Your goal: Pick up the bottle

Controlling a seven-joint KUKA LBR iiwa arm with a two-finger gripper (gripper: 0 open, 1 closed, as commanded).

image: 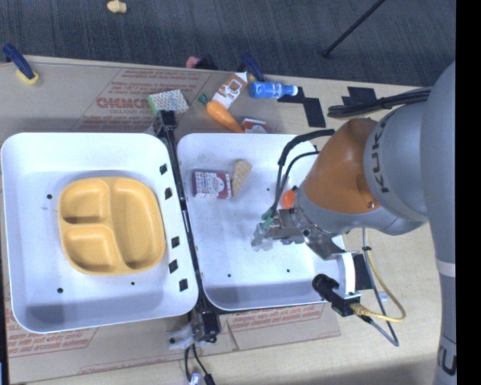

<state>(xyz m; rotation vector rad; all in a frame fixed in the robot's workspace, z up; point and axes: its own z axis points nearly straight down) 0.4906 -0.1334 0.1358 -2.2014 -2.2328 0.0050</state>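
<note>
My gripper (265, 234) hangs low over the middle of the right bin (224, 291), below the arm's orange band (341, 175). Something small, pale and glassy shows at its tip, too blurred to name. A small blue bottle (269, 91) lies on the cardboard behind the right bin, outside it. Beside that bottle lies a white and orange bottle (229, 91). Both are well away from my gripper.
A red packet (211, 184) and a tan wedge (240, 175) lie in the right bin's far left part. A yellow divided tray (112, 223) fills the middle of the left bin (24, 295). An orange carrot-like piece (224, 117) rests behind the bins.
</note>
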